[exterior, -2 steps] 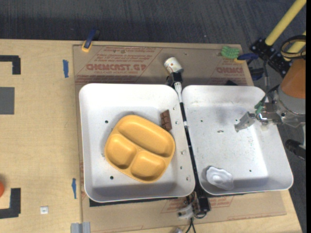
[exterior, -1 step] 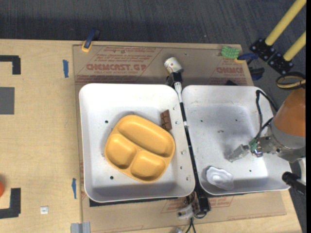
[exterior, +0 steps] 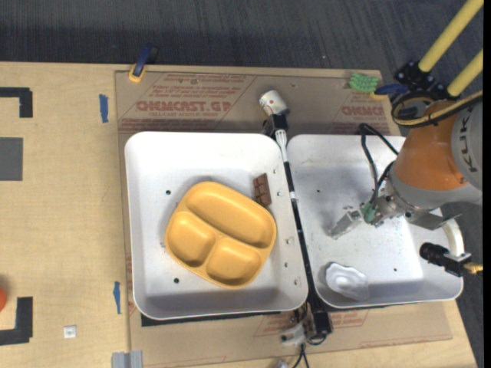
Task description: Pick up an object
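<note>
1. From where I stand, the arm point(exterior: 433, 163) reaches in from the right over the right bin point(exterior: 330, 159), its orange band above the wrist. The gripper point(exterior: 347, 222) hangs low over the middle of that bin, its grey fingers slanting down and to the left. I cannot tell whether they are apart or together, and I see nothing between them.

2. The nearest thing to pick is the white lump point(exterior: 344, 279), lying on the right bin's floor near its front edge, just below and a little left of the gripper, apart from it.

3. It looks like a small, crumpled or moulded white piece, probably light. Its surface seems smooth and pale against the white bin, so I would guess it could slip; a pinch across its narrower middle seems the safest hold.

4. Its long axis runs roughly left to right, with a slight downward tilt to the right. It has no clear point or handle that I can make out.

5. In the left bin point(exterior: 146, 205) sits a yellow divided tray point(exterior: 221, 232), wide, stiff and smooth, lying diagonally; it looks too broad for two fingers except at the rim. A small brown block point(exterior: 261, 189) lies just beside its upper right corner, near the wall between the bins.
</note>
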Action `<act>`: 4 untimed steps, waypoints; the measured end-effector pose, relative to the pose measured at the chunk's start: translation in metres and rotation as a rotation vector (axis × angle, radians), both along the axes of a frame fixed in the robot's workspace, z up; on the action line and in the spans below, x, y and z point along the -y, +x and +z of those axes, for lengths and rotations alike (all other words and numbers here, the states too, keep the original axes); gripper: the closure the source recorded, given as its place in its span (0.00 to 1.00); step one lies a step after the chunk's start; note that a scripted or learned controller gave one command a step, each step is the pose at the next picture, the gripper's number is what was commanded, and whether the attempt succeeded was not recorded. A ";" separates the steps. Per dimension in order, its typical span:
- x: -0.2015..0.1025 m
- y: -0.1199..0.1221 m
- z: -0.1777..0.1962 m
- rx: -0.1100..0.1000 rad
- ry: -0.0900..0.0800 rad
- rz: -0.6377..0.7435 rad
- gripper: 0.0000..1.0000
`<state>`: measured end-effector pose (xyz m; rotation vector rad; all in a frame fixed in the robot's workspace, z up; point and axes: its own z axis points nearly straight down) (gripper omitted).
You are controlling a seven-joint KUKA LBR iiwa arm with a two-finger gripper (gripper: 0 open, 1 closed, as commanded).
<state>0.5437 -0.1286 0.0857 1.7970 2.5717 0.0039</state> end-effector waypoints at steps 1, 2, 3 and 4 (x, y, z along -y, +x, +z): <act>0.048 0.058 -0.001 -0.004 0.001 -0.396 0.00; 0.034 0.102 0.000 -0.004 0.001 -0.358 0.00; 0.034 0.103 0.010 -0.001 0.000 -0.357 1.00; -0.030 0.041 0.085 -0.007 0.003 -0.677 1.00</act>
